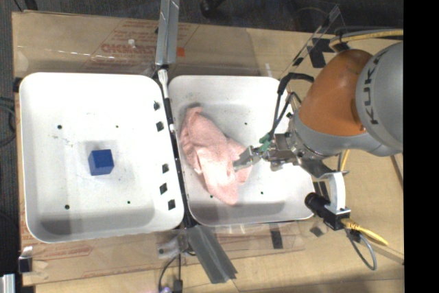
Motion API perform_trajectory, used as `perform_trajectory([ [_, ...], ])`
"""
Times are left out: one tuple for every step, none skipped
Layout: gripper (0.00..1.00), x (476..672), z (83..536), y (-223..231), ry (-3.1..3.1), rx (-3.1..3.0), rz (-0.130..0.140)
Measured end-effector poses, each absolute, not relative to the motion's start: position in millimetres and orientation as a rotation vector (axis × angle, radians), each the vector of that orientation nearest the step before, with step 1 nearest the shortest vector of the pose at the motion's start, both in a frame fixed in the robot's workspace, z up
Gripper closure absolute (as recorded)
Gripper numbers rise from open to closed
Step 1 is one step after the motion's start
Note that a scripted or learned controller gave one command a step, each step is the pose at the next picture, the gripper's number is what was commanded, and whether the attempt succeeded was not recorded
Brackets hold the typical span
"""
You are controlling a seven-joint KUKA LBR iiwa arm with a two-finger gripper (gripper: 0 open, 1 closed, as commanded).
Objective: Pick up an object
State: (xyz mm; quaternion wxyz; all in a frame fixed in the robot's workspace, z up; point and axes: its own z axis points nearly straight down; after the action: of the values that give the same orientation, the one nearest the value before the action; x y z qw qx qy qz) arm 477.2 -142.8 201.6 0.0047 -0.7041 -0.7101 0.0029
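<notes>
Right, we are looking down on the counter [226, 44] with its two white bins side by side, and the action is all in the right bin [226, 89]. The pink cloth [209, 154] lies crumpled there, hard up against that bin's left wall, next to the divider between the two bins. We read its long axis as slanted: its narrower upper end sits toward the bin's far left corner, and it broadens and runs down toward the middle of the near wall, ending in a blunt lower tip.

The arm [343, 103] comes in over the right bin's right edge, grey with its orange band showing, and the hand [245, 160] reaches leftward to the cloth's right flank. We see its tip right at the cloth's edge, touching or all but touching the fabric, about halfway along the cloth's length. We cannot tell how far the hand is spread, and we cannot make out any cloth caught in it; the fabric lies flat on the bin floor, not lifted.

Over in the left bin [41, 99], a small blue cube [101, 161] sits alone on the floor, slightly toward the near left corner, well apart from the arm and the cloth.
</notes>
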Motion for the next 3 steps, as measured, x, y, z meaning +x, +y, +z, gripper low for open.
perform_trajectory([
  [0.00,477.4,211,-140,-1.892,-2.502,0.009],
  [0.00,507.1,92,-136,-2.047,-2.375,0.005],
  [0.00,534.7,189,-85,-2.031,-2.390,0.006],
])
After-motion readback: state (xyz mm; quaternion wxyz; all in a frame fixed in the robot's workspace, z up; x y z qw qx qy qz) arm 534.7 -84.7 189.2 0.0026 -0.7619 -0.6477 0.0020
